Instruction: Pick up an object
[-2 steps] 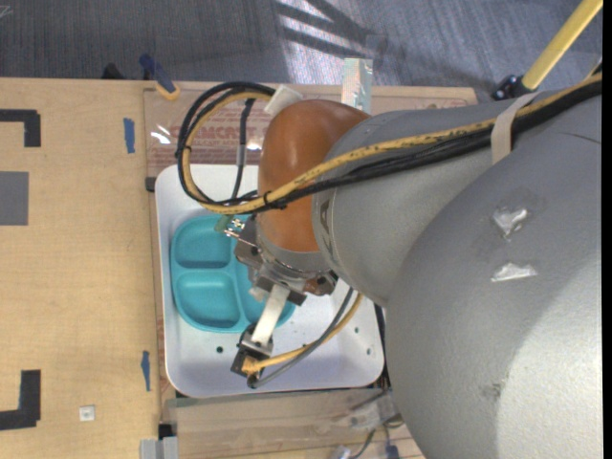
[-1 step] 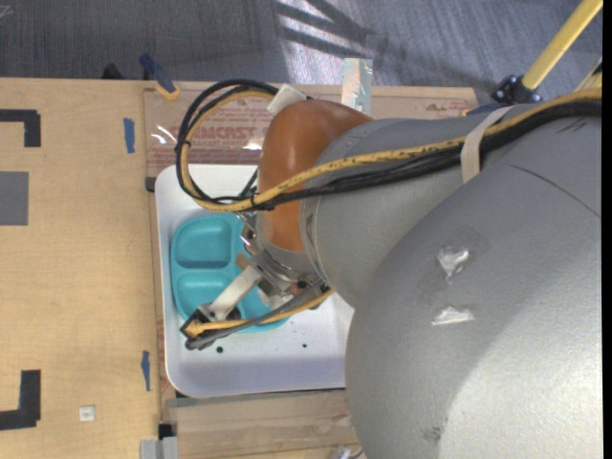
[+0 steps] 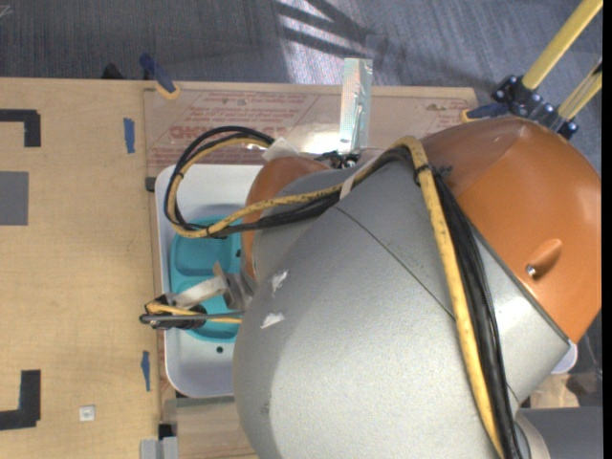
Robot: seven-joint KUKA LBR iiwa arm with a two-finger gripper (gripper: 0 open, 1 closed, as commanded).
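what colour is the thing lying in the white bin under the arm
Teal object in the white bin, seen best in the camera view.

Lab: robot arm (image 3: 411, 323), plywood bench (image 3: 76, 256)

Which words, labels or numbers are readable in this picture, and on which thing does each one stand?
None can be read.
Cardboard sheet behind the white bin: red printed lines, too blurred to read.
Small square sticker on the bench: too small to read.
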